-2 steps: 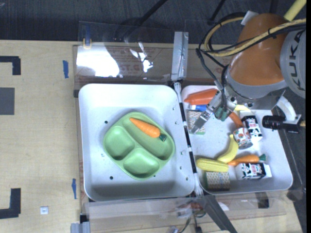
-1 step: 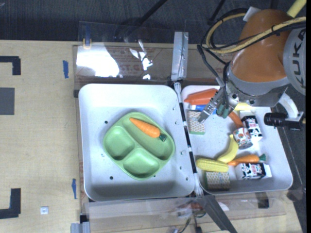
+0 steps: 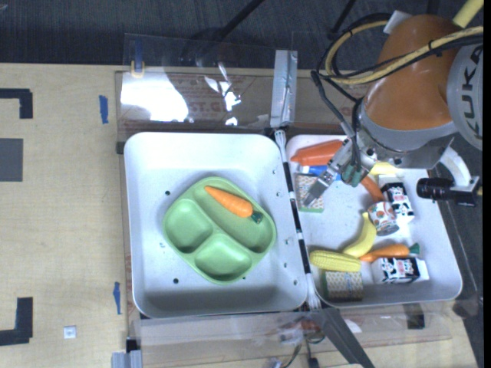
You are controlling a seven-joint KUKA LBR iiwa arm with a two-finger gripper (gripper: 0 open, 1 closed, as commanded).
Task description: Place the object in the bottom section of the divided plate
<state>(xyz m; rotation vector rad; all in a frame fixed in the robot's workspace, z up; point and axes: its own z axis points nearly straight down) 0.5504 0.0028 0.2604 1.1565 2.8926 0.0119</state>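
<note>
A green divided plate (image 3: 178, 232) lies in the left bin (image 3: 153, 159). An orange toy carrot (image 3: 230, 202) with a green top rests in the plate's upper right section. The plate's bottom section (image 3: 222, 257) holds nothing. My gripper (image 3: 343, 173) hangs over the upper left part of the right bin (image 3: 445, 278), well right of the plate. It is just below a long orange toy (image 3: 318, 152) and just right of a flat printed packet (image 3: 311, 192). The wrist's bulk hides what lies beneath it.
The right bin holds a banana (image 3: 362, 240), a corn cob (image 3: 334, 261), a small carrot (image 3: 391, 251), two cow-print cartons (image 3: 399, 269) (image 3: 397, 198), a small can (image 3: 382, 217) and a woven-look block (image 3: 344, 284). A raised divider (image 3: 295, 205) runs between the bins.
</note>
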